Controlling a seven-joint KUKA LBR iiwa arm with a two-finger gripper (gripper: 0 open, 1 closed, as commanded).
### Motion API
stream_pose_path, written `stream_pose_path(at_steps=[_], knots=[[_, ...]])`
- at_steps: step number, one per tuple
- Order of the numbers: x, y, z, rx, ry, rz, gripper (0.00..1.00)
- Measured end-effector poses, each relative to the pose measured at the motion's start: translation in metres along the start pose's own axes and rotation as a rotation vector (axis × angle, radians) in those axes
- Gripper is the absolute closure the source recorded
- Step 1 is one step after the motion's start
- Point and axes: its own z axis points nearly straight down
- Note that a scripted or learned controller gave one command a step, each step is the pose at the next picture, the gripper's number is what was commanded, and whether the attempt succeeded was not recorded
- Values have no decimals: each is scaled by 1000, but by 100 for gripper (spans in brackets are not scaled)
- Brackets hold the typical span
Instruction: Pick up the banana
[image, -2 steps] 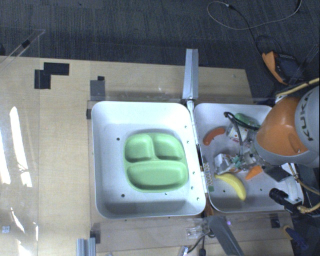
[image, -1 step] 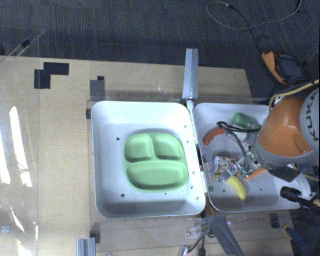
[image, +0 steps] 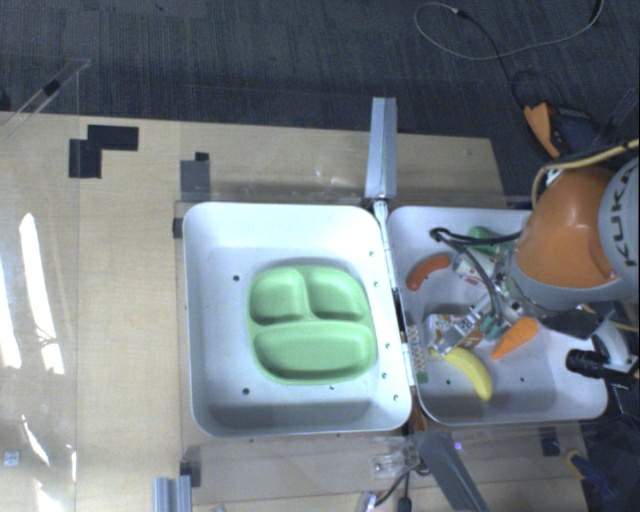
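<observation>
The yellow banana (image: 473, 372) lies in the right bin (image: 560, 400), near its front left corner, slanting from upper left to lower right. My gripper (image: 452, 330) hangs low in that bin, just above and behind the banana's upper end. Whether it touches the banana I cannot tell. The grey arm with its orange band (image: 565, 235) reaches in from the right and hides the middle of the bin.
An orange carrot (image: 515, 338) lies right of the gripper. A reddish sausage (image: 430, 268) rests at the bin's back left, with a small green item (image: 483, 234) behind it. The left bin (image: 210, 330) holds a green divided plate (image: 310, 322).
</observation>
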Motion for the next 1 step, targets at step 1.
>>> stream_pose_path(at_steps=[1], knots=[[-11,-20,-56,-1,-2,-62,0]])
